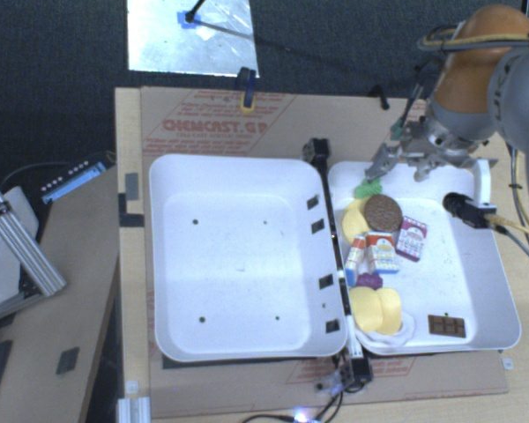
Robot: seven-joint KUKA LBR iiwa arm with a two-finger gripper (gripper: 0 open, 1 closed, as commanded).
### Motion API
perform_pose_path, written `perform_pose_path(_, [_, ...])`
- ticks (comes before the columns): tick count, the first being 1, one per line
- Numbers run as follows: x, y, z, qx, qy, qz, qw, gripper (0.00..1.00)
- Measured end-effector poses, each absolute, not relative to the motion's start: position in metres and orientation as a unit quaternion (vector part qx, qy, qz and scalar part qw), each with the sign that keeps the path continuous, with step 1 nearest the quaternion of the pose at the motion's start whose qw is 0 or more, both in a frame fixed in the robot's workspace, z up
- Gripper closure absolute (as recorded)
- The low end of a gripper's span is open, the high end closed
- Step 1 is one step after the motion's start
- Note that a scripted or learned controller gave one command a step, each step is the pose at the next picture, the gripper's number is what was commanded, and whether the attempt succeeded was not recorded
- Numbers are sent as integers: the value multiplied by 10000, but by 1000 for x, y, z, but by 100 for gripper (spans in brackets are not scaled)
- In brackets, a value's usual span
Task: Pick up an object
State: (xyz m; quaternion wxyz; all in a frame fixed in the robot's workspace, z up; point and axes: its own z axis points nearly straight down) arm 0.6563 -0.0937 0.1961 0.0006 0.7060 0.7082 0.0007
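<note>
Over right bin [485,263], pincer [379,167] splayed, hovering just above green object [368,189].

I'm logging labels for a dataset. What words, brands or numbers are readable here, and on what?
"CHEMCAST G P", red print, on the brown board under the bins; smaller lines around it are too blurred.
Small red-and-white packet: print too small.
Pink packet: unreadable.
Board's front edge: red print, blurred.
</note>
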Motion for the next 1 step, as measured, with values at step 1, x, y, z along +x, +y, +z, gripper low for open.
perform_pose_path(1, [670,-29,251,7037,7105,30,20,0])
